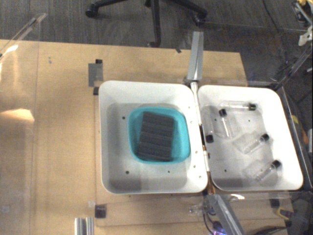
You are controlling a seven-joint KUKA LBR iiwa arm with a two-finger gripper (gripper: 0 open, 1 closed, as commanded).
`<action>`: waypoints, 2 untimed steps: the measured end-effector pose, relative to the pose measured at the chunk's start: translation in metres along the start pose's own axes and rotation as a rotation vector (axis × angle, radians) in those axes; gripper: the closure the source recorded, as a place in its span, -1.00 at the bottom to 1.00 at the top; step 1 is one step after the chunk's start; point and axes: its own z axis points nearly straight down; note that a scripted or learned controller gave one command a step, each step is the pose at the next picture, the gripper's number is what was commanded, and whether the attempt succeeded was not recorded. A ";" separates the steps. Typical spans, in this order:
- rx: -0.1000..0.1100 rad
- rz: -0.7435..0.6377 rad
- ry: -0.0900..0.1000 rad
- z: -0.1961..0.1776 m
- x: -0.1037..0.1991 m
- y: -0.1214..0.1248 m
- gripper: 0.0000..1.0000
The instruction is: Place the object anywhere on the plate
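On a light wooden bench [54, 146] two shallow white plastic bins sit side by side, their inner rims touching along the middle. The left white bin [110, 175] holds a turquoise square plate with rounded corners [183, 141], which lies roughly in the middle of the bin floor, a little toward the far wall. A dark grey ridged rectangular block [156, 136], perhaps foam or rubber, rests flat on the plate, its long side running front to back and slightly tilted, well inside the plate's raised rim, so the task's object lies on the plate. The right white bin [288, 131] holds four small clear vials with black caps, all lying on their sides and apart from one another: one near the far wall [237, 105] lying crosswise, one just below it at the left [225, 122], one near the middle right [253, 143], and one toward the near right corner [264, 169]. A small dark piece [209, 138] sits at this bin's left wall; what it is cannot be told. Beyond the bench, the black legs of an office chair base [154, 4] stand on grey carpet
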 end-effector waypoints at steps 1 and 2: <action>-0.001 -0.003 0.002 -0.001 0.002 0.000 -1.00; 0.001 0.002 -0.001 0.000 -0.004 0.000 -1.00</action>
